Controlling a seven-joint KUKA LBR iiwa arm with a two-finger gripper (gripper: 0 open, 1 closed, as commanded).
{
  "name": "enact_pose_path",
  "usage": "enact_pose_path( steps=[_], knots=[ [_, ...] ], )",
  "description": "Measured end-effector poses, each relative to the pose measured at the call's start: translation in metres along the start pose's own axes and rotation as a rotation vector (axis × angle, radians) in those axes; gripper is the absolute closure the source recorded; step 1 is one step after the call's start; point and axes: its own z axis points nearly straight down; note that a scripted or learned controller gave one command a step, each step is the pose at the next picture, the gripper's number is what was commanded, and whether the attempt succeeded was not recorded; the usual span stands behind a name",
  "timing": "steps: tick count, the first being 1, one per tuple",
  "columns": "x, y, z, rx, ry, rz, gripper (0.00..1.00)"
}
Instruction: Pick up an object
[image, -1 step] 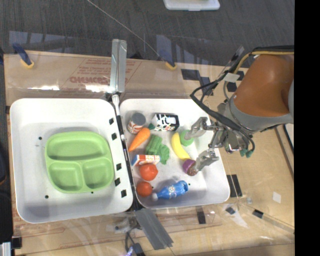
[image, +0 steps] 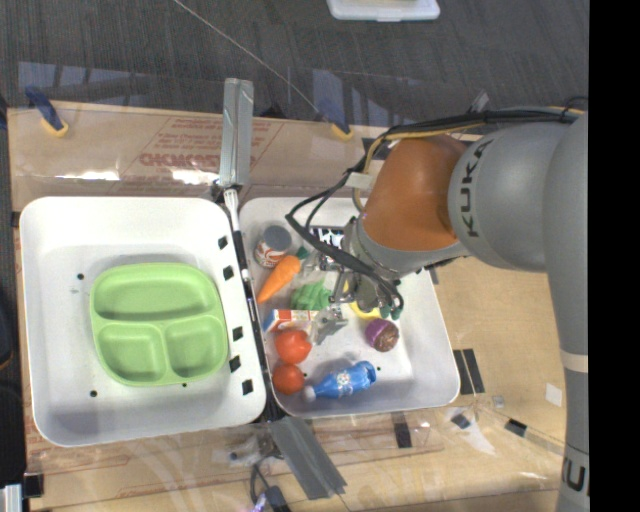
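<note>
Among the clutter of the right bin (image: 440, 375), the candidate objects are lying close together: an orange carrot (image: 279, 277), a green toy (image: 312, 297), two red tomatoes (image: 292, 346), a blue bottle (image: 342, 381) and a purple ball (image: 382, 334). Just above the green toy and the ball, the gripper (image: 345, 305) is hanging low, and whether its fingers are wide or narrow I cannot tell. By my judgement the reach-down step is in hand, with nothing visibly gripped; the next move is calling for settling on one piece, closing around it and lifting clear of its neighbours.
</note>
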Motion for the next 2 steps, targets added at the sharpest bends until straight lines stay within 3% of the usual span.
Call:
enact_pose_path(
  steps=[1, 2],
  knots=[
    [-0.006, 0.006, 0.042, 0.003, -0.002, 0.045, 0.00],
    [0.028, 0.010, 0.041, 0.006, -0.004, -0.005, 0.00]
  ],
)
